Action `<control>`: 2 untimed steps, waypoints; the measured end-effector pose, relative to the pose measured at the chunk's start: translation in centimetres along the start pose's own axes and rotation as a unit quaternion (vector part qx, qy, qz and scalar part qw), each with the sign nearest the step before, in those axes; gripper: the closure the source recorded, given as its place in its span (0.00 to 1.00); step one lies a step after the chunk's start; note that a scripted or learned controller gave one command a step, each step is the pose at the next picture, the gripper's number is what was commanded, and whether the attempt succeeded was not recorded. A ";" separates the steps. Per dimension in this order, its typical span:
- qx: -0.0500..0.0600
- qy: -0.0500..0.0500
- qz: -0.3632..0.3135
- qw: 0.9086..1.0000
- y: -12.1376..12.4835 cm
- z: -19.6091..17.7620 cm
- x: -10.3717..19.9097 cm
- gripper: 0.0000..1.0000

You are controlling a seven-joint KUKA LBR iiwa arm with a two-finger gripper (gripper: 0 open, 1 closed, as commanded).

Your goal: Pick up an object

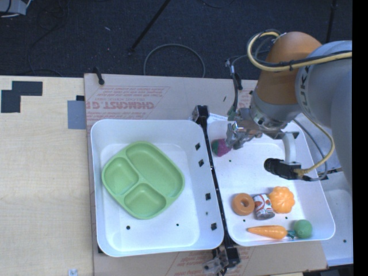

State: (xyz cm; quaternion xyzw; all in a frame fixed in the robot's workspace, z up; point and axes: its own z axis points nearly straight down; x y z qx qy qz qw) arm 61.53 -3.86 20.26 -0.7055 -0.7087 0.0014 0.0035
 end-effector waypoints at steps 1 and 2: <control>0.001 0.000 0.000 1.000 -1.0 0.5 5.1 1.00; 0.001 -0.001 0.000 1.000 -1.3 1.0 10.4 1.00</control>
